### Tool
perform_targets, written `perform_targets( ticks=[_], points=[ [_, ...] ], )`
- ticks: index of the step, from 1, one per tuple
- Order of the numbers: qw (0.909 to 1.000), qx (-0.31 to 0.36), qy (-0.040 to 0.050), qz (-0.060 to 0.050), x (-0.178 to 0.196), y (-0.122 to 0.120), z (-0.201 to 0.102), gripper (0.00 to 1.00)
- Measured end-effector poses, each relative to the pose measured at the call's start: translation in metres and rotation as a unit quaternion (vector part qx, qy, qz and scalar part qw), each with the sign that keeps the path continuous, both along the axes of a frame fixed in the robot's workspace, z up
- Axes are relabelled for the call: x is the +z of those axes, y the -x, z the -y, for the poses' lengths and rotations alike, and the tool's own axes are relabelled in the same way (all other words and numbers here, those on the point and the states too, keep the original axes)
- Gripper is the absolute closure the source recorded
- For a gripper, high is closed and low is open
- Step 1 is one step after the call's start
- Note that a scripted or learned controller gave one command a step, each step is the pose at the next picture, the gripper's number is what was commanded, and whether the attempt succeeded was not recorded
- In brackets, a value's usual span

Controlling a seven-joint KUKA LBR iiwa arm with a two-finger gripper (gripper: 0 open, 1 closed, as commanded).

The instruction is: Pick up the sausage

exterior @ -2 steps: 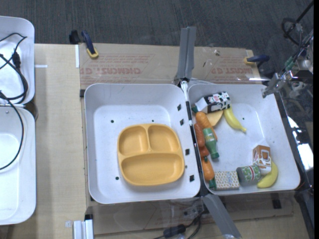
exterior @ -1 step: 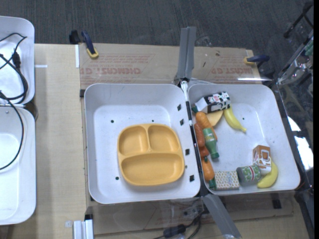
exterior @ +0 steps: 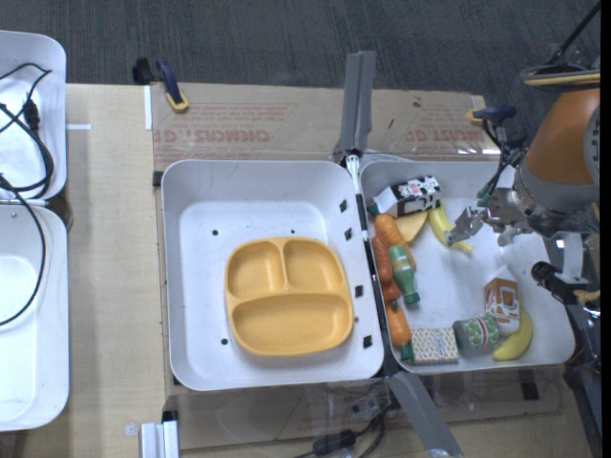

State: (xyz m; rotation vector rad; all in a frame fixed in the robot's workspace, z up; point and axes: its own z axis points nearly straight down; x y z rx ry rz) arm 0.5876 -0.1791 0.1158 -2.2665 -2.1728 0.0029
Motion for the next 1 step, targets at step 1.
perform_targets(
  ticks=[1],
  points=[
    [0.9978, -0.066, -0.0001, -0.001, -0.0255, 0.0707, -0.0468, 0.0]
  ],
)
